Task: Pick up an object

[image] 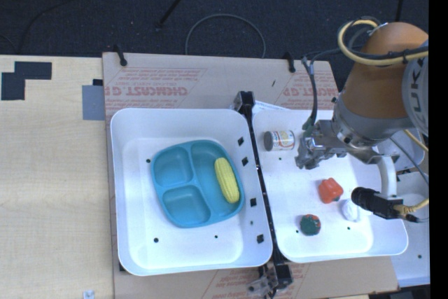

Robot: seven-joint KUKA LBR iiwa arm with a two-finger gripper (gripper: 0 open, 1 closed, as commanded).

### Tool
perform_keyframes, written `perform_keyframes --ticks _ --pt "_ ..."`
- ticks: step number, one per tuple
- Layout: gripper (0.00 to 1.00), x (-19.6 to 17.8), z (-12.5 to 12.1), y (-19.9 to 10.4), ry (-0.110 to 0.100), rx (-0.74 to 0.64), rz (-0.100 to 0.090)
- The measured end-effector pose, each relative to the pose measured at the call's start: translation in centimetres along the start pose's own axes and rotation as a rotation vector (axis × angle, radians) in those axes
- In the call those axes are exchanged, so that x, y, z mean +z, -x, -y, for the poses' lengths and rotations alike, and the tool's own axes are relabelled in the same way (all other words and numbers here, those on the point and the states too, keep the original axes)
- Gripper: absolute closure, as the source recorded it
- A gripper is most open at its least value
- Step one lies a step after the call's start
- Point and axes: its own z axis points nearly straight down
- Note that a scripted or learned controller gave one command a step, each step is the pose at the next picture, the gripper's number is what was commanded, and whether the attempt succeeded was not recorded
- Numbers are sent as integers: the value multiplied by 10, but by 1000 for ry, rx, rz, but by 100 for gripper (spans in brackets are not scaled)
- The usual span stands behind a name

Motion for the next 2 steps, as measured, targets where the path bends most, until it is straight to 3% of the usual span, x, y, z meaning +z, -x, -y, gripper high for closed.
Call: perform_keyframes --ticks 1,2 --pt "100 10 0 -46 -2 0 0" --pt "100 19 18 -101 -4 -1 0"
